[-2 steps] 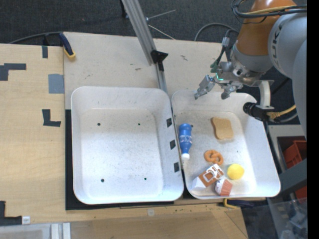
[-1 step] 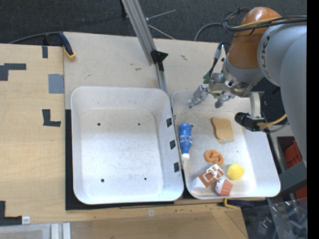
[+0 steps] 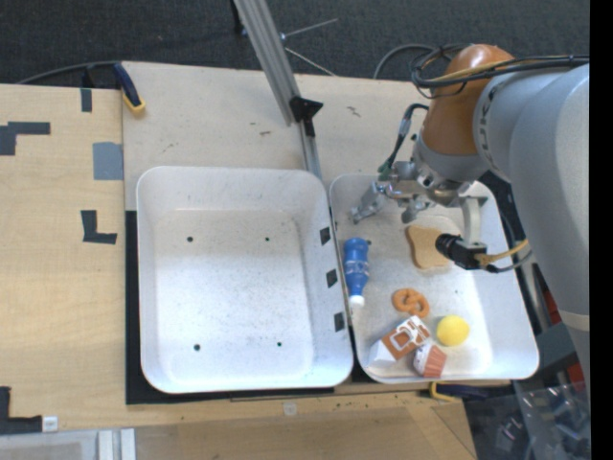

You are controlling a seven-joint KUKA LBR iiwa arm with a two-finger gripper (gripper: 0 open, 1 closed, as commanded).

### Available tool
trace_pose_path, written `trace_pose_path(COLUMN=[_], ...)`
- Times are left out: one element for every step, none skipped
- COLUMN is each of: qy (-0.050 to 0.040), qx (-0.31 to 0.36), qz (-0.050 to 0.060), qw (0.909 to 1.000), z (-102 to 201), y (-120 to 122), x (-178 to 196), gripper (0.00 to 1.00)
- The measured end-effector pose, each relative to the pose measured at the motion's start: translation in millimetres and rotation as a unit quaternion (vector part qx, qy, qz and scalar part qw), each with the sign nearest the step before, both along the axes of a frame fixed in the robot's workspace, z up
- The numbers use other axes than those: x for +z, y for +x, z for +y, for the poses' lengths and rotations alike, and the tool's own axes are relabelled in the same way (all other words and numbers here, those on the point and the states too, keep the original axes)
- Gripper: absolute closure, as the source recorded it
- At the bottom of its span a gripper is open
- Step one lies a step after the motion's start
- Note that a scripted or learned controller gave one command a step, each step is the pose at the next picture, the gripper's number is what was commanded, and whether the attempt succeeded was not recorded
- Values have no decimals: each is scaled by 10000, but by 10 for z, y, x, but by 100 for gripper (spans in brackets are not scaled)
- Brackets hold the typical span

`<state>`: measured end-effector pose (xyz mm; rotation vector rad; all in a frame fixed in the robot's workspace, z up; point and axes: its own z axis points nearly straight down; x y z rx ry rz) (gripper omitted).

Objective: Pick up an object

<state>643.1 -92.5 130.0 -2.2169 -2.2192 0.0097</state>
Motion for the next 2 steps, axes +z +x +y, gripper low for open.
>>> trace_pose_path(qy=[-2, 5], qx=[3, 11], qz=[-18, -28], qw=[10000, 10000], z=[6, 18], y=[-10, -2], x=[-443, -317], gripper=[0, 100])
